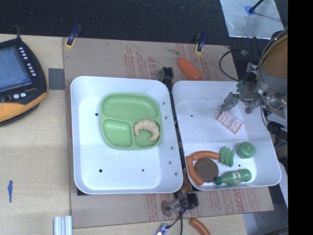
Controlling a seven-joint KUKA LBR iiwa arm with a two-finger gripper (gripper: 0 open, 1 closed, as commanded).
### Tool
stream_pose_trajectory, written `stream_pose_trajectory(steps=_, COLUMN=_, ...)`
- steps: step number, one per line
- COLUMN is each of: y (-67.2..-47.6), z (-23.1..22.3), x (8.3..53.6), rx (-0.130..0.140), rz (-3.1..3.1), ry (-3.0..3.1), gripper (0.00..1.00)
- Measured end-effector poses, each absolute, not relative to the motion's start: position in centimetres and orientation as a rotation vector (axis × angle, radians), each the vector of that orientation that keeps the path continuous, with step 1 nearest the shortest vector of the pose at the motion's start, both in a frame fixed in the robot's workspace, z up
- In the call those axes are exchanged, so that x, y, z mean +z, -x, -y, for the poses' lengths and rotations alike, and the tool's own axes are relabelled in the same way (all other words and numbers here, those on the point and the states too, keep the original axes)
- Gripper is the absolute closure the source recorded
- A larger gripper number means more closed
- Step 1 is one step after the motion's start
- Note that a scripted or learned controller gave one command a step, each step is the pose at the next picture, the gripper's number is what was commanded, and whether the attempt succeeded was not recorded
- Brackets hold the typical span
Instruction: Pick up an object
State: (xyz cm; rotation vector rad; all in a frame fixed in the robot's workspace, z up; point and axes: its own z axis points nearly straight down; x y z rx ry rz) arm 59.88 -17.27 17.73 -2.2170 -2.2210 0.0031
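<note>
A small red-and-white packet (230, 122) lies flat in the right bin (195, 106), open white floor to its left, the bin's right wall close by. Just above it, right of frame, the end effector (240, 102) hangs splayed, grasping nothing; one fingertip (226, 106) nearly meets the packet's top edge.

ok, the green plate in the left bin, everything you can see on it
The plate is pale green, looks like matte plastic, a rounded rectangle split into three compartments: one wide along the far side, two smaller along the near side. It lies flat, right way up, on the floor of the left bin, toward the far half, apart from the walls. A beige croissant lies curled in the near-right compartment, overlapping the dividers. Nothing else touches the plate.
</note>
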Motion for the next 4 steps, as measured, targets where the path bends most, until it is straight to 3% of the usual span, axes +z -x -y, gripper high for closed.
stream_pose_trajectory(steps=1, y=-53.6, z=17.8, x=10.7, rx=0.006, rz=2.224, ry=2.213, gripper=0.0)
stream_pose_trajectory(steps=2, y=-61.6, z=20.1, x=9.2, rx=0.003, rz=2.224, ry=2.216, gripper=0.0)
stream_pose_trajectory(steps=3, y=-53.7, z=18.1, x=21.7, rx=0.001, rz=2.225, ry=2.219, gripper=0.0)
stream_pose_trajectory(steps=4, y=-50.9, z=18.9, x=9.7, rx=0.006, rz=2.224, ry=2.212, gripper=0.0)
